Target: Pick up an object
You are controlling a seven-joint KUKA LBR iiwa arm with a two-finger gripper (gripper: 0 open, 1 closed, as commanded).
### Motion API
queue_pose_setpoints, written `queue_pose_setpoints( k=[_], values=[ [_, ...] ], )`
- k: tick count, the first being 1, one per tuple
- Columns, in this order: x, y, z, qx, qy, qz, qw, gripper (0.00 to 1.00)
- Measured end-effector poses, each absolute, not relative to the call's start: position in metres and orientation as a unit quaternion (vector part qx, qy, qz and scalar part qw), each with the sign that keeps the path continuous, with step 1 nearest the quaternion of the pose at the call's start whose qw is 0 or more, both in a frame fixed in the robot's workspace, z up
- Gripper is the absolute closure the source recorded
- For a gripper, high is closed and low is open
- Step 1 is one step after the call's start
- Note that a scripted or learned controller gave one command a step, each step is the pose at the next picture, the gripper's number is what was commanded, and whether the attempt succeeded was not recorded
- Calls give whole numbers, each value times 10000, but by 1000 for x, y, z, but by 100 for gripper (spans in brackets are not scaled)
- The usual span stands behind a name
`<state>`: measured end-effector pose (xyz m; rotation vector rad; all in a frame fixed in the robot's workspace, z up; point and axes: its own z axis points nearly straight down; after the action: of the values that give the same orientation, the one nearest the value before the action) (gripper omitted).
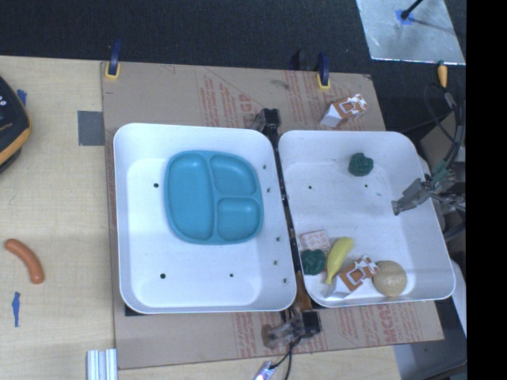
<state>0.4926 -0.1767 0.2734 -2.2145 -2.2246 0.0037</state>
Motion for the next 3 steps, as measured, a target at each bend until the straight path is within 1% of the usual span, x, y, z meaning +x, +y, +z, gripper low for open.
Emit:
queue_pose_setpoints(
  k=[1,2,3],
  values=[
    [556,-210,177,-7052,-7090,20,15,0],
    [636,-212,98,-7055,-7087,17,16,0],
    [656,-171,110,-7053,-7090,7,6,0]
  ],
)
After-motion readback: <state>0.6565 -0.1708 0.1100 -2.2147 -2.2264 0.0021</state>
